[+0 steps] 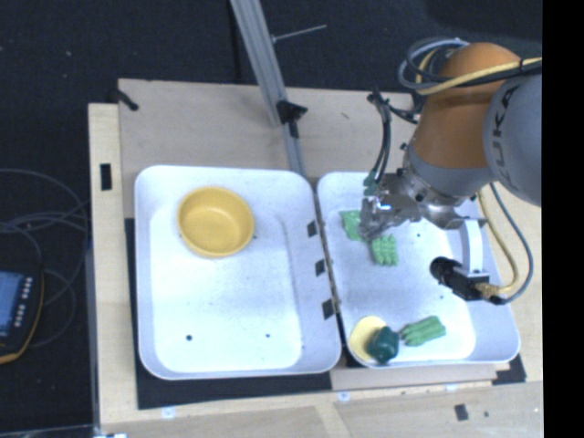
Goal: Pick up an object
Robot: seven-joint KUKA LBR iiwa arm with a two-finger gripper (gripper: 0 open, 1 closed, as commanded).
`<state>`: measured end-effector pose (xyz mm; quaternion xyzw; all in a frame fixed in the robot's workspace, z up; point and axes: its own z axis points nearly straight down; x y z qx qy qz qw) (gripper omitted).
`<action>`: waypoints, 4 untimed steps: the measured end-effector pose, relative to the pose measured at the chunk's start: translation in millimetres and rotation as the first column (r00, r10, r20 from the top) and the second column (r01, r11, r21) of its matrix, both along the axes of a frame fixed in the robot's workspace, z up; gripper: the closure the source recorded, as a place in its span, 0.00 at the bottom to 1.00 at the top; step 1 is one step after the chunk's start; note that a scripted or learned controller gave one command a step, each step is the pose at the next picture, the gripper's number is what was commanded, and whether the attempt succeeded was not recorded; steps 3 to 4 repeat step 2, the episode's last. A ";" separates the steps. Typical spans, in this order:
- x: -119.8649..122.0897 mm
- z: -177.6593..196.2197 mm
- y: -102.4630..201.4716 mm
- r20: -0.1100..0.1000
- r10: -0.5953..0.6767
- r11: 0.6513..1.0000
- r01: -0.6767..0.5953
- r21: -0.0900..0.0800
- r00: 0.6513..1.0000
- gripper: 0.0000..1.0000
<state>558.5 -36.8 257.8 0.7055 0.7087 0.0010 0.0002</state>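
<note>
At the far left, off the bench (210, 108), a handheld screen device (16, 308) lies on dark floor with thin cables running past it. The bench is pale wood, and two shallow white bins sit on it side by side over a dark mat.

The left bin (228, 336) holds one thing: a yellow bowl (216, 221), upright, in its upper left part. A grey metal bar (265, 62) slants down from the top of the view and ends near the seam between the bins.

The right bin (415, 336) holds five things. Two green ridged blocks lie in its upper left part, one (351, 224) just beside the bin's left wall, the other (385, 251) a little lower and to the right. At the lower edge are a small yellow cup (363, 334) with a dark green ball (384, 343) resting against it, and a third green ridged block (422, 331) just beside the ball.

The tool (376, 219) hangs over the two upper green blocks, close above them; whether it is released or clenched cannot be told, and no block is seen in its grip. The grey arm with its orange band (461, 117) reaches in from the right, trailing cables.
</note>
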 end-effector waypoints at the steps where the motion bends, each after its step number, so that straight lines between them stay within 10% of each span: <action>1: 8.3 -10.5 49.2 -0.002 -0.001 1.000 0.001 -0.001 1.000 1.00; 2: -6.0 -14.5 96.8 -0.001 -0.001 1.000 0.001 -0.001 1.000 1.00; 4: -6.0 -14.5 96.8 -0.001 -0.001 1.000 0.001 -0.001 1.000 1.00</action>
